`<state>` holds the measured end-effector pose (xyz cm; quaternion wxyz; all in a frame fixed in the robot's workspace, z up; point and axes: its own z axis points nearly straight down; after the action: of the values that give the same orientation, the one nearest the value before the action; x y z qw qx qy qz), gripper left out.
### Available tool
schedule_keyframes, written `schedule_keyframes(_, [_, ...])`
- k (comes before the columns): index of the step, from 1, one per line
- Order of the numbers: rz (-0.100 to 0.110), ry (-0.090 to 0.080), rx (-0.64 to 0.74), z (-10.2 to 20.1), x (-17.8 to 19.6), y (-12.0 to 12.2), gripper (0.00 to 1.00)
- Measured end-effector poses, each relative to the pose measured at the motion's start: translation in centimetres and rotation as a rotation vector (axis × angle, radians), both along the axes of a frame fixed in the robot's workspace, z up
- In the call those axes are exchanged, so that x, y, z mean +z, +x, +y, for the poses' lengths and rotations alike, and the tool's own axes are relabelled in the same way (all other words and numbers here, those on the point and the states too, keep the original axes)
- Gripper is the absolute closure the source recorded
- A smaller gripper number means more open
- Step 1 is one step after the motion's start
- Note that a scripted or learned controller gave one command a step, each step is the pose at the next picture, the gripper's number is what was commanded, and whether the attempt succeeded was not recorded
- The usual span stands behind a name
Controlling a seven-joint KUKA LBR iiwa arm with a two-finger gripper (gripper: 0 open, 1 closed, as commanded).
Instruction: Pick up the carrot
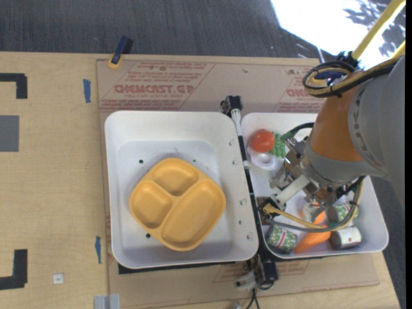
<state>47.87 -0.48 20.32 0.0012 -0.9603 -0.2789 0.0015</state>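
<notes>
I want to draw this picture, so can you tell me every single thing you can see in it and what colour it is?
left bin: 1, white, left side of the bench
divided plate: 1, yellow, lying in the left bin
right bin: 1, white, beside the left bin
carrot: 1, orange, near the front of the right bin
tomato: 1, red with green leaves, back left of the right bin
can: 1, green and white, front left of the right bin
small cylinder: 1, white with a dark red end, right of the carrot
clamp: 1, blue and yellow, behind the bins
arm: 1, grey with orange band, over the right bin
hand: 1, above the carrot
</notes>
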Motion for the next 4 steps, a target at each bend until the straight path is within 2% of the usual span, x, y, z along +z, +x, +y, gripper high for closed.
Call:
schedule_keyframes(1, [0.000,0.001,0.245,-8.7,-6.4,0.0,0.00])
schedule_keyframes(2, [-0.005,0.000,0.344,-8.7,-11.8,0.1,0.00])
schedule_keyframes(3, [-0.007,0.001,0.343,-8.6,-10.8,0.2,1.00])
schedule_keyframes(4, [-0.004,-0.001,0.252,-11.1,5.6,0.1,1.00])
